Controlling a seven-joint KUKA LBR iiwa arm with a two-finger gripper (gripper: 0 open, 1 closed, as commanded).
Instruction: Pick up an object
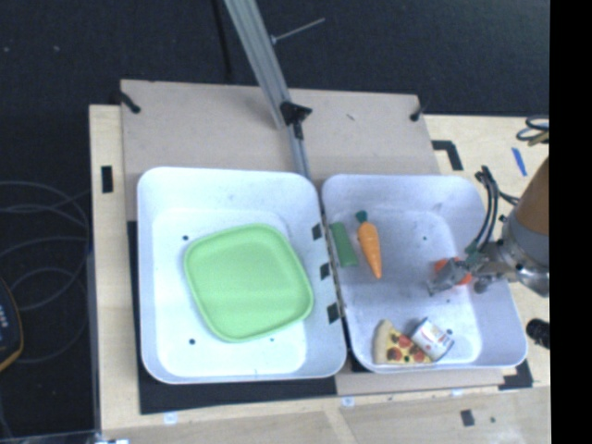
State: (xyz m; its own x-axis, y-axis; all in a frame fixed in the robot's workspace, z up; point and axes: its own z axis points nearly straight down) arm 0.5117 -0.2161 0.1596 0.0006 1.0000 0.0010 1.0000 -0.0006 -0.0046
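Nearest the camera, along the front edge of the right bin (481, 202), lie two small things side by side: a pizza-slice toy (396, 346) with red dots on its yellow face, and, touching its right side, a small white and red can (433, 338) lying tilted. Both sit on the bin's floor close to its front wall.

Slightly farther in, the gripper (448, 276) hangs over the right half of that bin, reaching from the right with the grey arm (529, 225) and its orange band behind it. Reddish parts show at its tip, low above the white floor, but whether the tip is spread or closed cannot be told at this angle, and nothing can be seen caught in it. It is well apart from the can and the pizza slice.

To the left, on the same level, the left bin (157, 248) holds a light green square plate (247, 281), lying flat and turned a little askew.

Farther back in the right bin, an orange carrot (370, 248) with a green top lies lengthwise near the left wall, and a green flat block (344, 245) lies just beside it, between the carrot and the wall. Beyond the bins a grey metal pole (264, 54) runs slantwise over the tan board (203, 123).
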